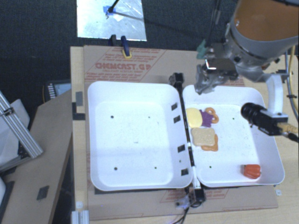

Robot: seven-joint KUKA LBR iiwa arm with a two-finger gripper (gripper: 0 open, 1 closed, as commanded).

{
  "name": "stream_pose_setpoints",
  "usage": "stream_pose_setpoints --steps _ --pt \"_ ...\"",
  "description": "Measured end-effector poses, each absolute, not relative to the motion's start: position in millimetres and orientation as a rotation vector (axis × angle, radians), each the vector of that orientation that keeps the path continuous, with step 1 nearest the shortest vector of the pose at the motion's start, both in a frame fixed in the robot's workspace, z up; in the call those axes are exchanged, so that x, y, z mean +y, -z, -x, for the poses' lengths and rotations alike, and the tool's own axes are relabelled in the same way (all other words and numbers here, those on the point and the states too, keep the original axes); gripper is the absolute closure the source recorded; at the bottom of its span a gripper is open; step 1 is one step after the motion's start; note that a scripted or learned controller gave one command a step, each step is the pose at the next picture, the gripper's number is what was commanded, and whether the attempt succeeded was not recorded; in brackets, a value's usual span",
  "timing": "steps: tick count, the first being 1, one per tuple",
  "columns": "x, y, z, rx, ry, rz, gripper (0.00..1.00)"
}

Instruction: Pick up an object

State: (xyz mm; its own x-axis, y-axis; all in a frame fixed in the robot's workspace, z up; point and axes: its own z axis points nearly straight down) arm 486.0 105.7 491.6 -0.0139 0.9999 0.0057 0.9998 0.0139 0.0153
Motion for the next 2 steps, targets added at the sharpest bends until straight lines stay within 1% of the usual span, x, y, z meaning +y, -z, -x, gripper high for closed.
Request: stream_pose_setpoints --steps 1,2 --pt "151.8 -424.1 -526.5 2.230 0.001 -2.214 1.00" --pt "98.0 -452.6 -485.4 2.217 -0.006 -2.222 1.00"
